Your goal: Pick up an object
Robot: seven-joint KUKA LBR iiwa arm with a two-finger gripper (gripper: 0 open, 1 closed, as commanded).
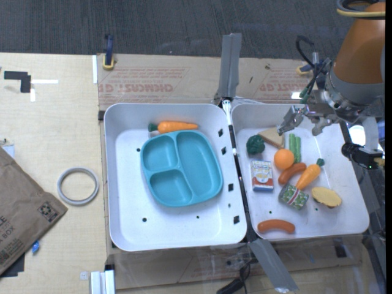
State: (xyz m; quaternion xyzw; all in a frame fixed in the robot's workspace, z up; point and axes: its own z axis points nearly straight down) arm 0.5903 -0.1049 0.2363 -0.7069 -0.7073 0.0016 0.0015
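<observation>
Camera view – cardboard (160, 78) reads "CHEMC…", reversed – small carton (262, 176) label illegible.

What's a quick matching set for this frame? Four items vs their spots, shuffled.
Items:
1. blue divided plate
2. broccoli
3. sausage
4. tape ring

Places:
A. near front wall of the right bin
B. on the bench, left of both bins
C. middle of the left bin
D. right bin, by the divider, toward the back

Pairs: 1-C, 2-D, 3-A, 4-B
</observation>
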